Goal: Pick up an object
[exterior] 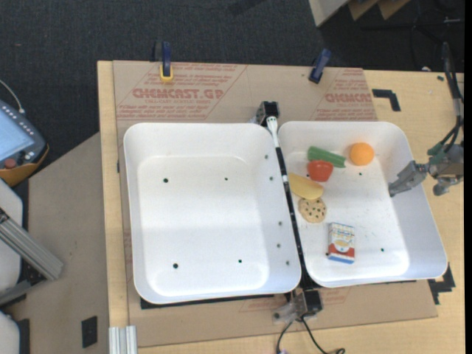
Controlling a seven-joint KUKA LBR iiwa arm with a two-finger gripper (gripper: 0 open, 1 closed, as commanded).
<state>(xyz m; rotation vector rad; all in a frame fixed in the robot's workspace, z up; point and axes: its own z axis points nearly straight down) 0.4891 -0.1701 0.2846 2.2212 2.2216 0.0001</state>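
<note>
The right bin (420,231) holds several small objects. An orange ball (361,153) lies near its far side, with a green pepper (326,155) and a red tomato-like piece (320,170) to its left. Below these, close to the divider, lie a yellow piece (305,186) and a chocolate-chip cookie (313,211). A small white, blue and red carton (341,243) lies nearer the front. My gripper (422,177) hangs at the right rim of this bin, to the right of all the objects and touching none of them.
The left bin (136,198) sits beside the right one on a cardboard sheet (221,87) held by two blue clamps (166,56). Cables run along the right edge near the gripper.
</note>
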